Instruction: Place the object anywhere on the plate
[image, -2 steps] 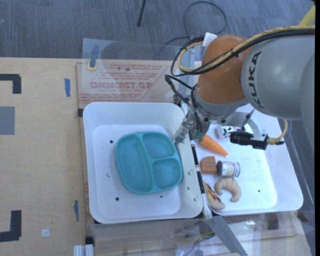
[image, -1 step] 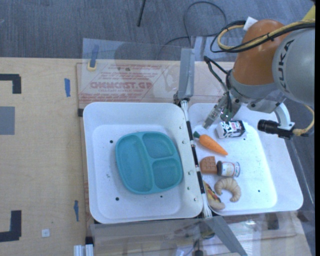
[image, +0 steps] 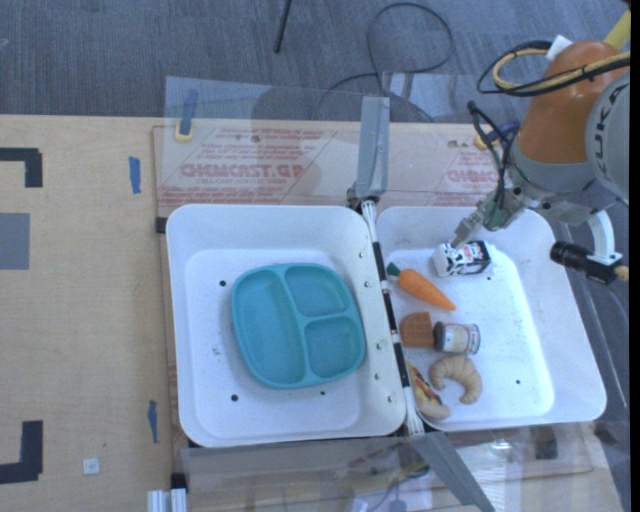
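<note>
A teal divided plate (image: 298, 324) lies in the left bin (image: 200, 240) with nothing on it. Several small objects lie in the right bin (image: 560, 380): a black-and-white toy (image: 461, 259), an orange carrot (image: 425, 288), a brown block (image: 416, 328), a small jar (image: 457, 338) on its side, a croissant (image: 456, 380) and a flat multicoloured piece (image: 428, 398) by the divider. My gripper (image: 482, 222) hangs over the right bin's back edge, just above and to the right of the black-and-white toy. I see nothing held in it.
The grey arm with its orange band (image: 560, 110) reaches in from the upper right, cables looping above it. A raised divider (image: 385, 320) separates the two bins. A clear plastic sheet (image: 260, 160) lies behind the bins on the wooden bench.
</note>
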